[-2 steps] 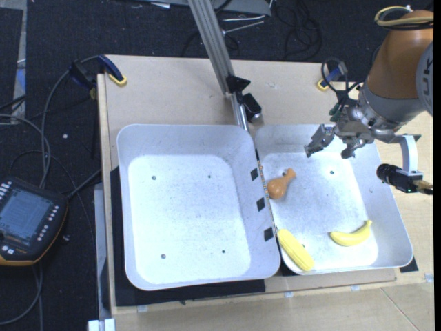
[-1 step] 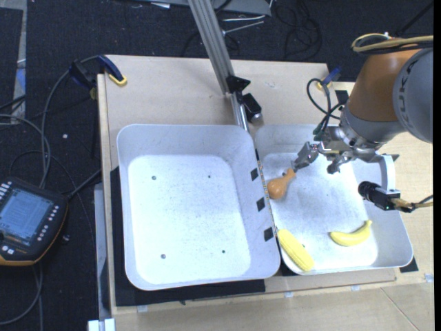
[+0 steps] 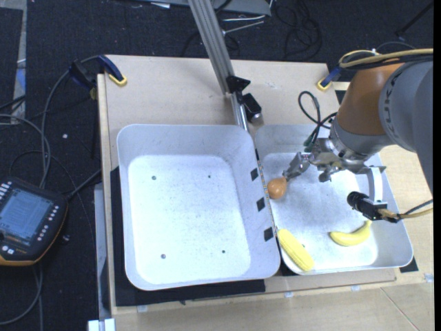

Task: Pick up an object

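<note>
Hand (image 3: pixel 298 169) hanging low over the right bin (image 3: pixel 393 254), finger state impossible to tell, small orange-brown ball (image 3: pixel 276 189) lying just below-left of it, corn cob (image 3: pixel 295 249) and banana (image 3: pixel 351 235) sitting farther out.

The arm (image 3: pixel 386 102) is cut off by the right edge of the picture, so its upper links and base lie outside the view. Its wrist hangs over the right bin (image 3: pixel 393 254) and hides that bin's far right corner and part of its rim. The gripper (image 3: pixel 310 165) is small and dark against the bin floor, and the gap between its fingers cannot be made out. The left bin (image 3: pixel 131 140) overlaps the right bin's near left edge and covers it. The corn cob (image 3: pixel 295 249) lies against that overlap, with its left end partly hidden. The handheld pendant (image 3: pixel 24 219) is clipped by the left edge, and its screen is too small to read.
</note>
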Action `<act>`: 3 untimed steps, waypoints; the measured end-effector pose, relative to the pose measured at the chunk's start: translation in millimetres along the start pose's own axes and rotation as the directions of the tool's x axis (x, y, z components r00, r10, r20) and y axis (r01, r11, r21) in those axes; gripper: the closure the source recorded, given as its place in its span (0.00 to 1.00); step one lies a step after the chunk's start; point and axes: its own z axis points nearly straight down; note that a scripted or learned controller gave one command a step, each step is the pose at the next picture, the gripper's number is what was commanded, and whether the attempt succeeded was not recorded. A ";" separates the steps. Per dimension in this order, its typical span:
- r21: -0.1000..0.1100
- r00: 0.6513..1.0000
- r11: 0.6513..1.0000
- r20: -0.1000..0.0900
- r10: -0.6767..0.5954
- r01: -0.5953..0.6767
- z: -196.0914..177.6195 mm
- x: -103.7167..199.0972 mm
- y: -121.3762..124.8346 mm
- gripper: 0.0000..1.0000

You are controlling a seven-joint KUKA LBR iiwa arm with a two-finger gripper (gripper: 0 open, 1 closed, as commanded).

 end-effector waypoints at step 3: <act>-0.004 1.000 1.000 0.000 0.000 0.000 -78.8 -8.4 7.8 1.00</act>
